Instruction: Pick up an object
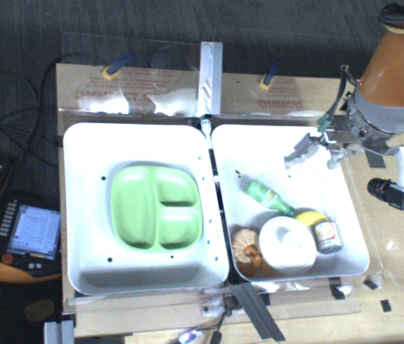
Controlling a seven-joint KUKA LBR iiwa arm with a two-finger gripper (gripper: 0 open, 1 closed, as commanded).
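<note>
Jaws point(309, 149) hung over right bin point(259, 138), upper right part; nothing visible between them, open or shut: couldn't tell. Green bottle point(266, 196), white bowl point(286, 244), yellow-lidded jar point(321, 231), brown object point(246, 249) clustered at bin's near side. Green divided tray point(156, 206) sat in left bin point(87, 192).

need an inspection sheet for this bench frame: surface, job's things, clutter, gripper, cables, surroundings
Surface: bench with left bin and right bin side by side.
Job's things: in the right bin's near half, green bottle, white round container, brown object, small jar with yellow lid.
Clutter: green divided tray in the left bin.
Gripper: gripper hangs over the right bin's far right; nothing seen between its fingers.
Cables: black cables on the floor, left.
Surroundings: handheld pendant with lit screen, dark carpet.
</note>
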